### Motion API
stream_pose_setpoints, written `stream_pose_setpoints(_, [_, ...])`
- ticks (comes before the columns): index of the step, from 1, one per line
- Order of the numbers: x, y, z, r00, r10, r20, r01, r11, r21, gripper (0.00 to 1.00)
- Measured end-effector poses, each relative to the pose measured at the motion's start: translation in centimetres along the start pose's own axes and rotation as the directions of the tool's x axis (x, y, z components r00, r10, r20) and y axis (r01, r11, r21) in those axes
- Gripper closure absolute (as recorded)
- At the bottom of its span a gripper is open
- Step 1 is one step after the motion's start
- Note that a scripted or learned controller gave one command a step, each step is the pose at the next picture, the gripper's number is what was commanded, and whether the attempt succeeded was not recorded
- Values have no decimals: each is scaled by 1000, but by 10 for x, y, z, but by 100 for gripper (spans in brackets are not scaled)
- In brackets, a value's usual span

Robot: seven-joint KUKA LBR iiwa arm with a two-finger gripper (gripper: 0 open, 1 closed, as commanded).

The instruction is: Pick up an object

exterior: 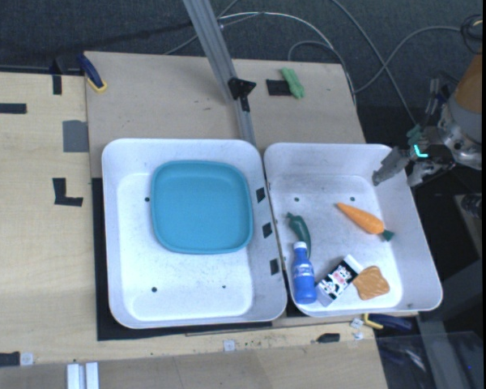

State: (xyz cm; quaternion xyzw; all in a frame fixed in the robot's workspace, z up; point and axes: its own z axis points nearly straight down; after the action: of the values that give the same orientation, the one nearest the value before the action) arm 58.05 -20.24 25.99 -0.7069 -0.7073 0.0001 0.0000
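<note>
The right bin (405, 217) carries all the candidates for picking: an orange carrot (360, 217) lying aslant near its middle, a blue bottle (302, 274) with a green-handled tool (299, 229) just above it along the left wall, a small black-and-white carton (338, 279) touching or nearly touching a tan, bread-like piece (373, 283) near the front edge. The carrot lies well apart from the others and is probably the easiest to take. The hand (405, 167) hovers at the bin's upper right rim, with its two dark fingers spread apart and nothing between them. The left bin (117, 217) bears only a blue plate (201, 206), flat and likely too broad for the fingers. On the bench (146, 96) beyond the bins lie a green clip (292, 83) and a blue-and-yellow clip (93, 73). The risks from here, as I judge them: a descent so near the rim could strike the bin wall; the carrot's tapered, rounded body could squirt out of a closing grip unless the fingers straddle it across its width; the carton and bread piece sit so close that fingers might wedge between them or push both away; the bottle could roll.
</note>
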Motion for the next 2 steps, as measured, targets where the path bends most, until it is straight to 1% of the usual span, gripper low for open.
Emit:
stream_pose_setpoints(1, [0, 0, 0, 1000, 0, 0, 0, 1000, 0, 0])
stream_pose_setpoints(2, [5, -9, 56, 1000, 0, -1, 0, 1000, 5, 0])
